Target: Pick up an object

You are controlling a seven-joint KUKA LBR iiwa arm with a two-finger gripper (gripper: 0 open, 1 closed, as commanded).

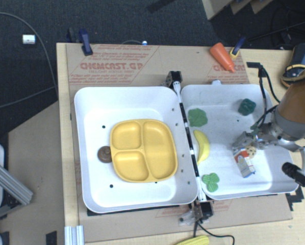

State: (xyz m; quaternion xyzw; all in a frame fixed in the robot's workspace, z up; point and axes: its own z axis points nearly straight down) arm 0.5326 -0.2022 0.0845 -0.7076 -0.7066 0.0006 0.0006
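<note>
In the right bin [229, 93], my gripper [247, 145] hangs low over the floor on the right side, reaching in from the right. Just below it lies a small red and white packet [244, 166], close to the gripper's tip; I cannot tell if they touch. A yellow banana [203, 146] lies by the bin's left wall. A light green piece [197, 117] rests above the banana, a small green leafy piece [210, 181] sits near the front edge, and a dark teal lump [247, 106] lies at the back right.
The left bin [91, 103] holds a yellow divided plate [142, 150] with a brown disc [104, 154] at its left edge. An orange object [223, 57] and a blue clip [84, 41] lie on the cardboard behind the bins. Cables run along the right bin's right side.
</note>
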